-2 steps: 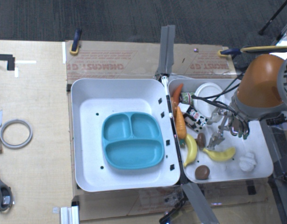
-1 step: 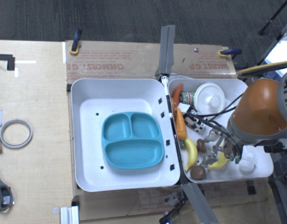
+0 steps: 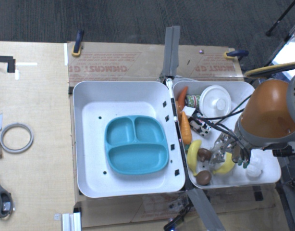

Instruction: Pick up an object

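Reaching in from the right, grey arm (image 3: 263,138) with its orange band, wrist bent down over the right bin (image 3: 270,178). Gripper (image 3: 227,153) low in that bin's near half, amid the clutter there; open or closed, impossible to tell (metal parts and black cables (image 3: 219,114) jumbled together from this angle). Nothing plainly held.

Just left of the gripper, a brown ball (image 3: 203,154), touching a yellow banana (image 3: 193,153) along the bin's left wall. Directly under the gripper, a second yellow piece (image 3: 226,168), partly covered by it. Nearer the front edge, another brown ball (image 3: 202,177). To the gripper's right, a small white object (image 3: 253,171), half hidden by the arm.

Further back in the same bin: an orange carrot (image 3: 186,127) lying along the left wall, a black-and-white toy (image 3: 200,125) beside it, a green-labelled container (image 3: 193,100) on its side, a white round dish (image 3: 215,100) in the far corner, and a red-orange item (image 3: 182,94) against the wall.

In the left bin (image 3: 80,129), a teal divided plate (image 3: 136,144), well apart from the gripper.

On the tabletop (image 3: 37,100) to the left, a grey tape roll (image 3: 15,137) and scissors (image 3: 2,203).
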Robot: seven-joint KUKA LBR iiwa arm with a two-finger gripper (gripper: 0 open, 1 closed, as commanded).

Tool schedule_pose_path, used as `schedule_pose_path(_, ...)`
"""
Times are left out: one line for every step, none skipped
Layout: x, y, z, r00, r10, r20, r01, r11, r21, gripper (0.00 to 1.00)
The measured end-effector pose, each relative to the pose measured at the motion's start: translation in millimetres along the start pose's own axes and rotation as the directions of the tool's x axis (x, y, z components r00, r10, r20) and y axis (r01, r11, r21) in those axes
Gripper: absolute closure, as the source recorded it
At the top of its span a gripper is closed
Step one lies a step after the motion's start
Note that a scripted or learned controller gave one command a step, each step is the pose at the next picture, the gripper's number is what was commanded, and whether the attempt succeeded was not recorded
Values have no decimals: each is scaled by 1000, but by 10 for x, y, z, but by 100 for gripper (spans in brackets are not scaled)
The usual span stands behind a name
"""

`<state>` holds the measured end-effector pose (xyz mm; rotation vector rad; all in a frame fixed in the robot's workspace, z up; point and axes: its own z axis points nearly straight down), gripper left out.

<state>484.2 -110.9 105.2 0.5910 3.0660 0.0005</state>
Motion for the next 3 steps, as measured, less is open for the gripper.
schedule_pose_path(-292, -890, 132, 974, -228, -16, 228, 974, 0, 100)
schedule_pose_path(-292, -887, 132, 974, -227, -16, 227, 974, -1, 0)
schedule_pose_path(-468, -152, 140, 983, -184, -16, 184, 983, -1, 0)
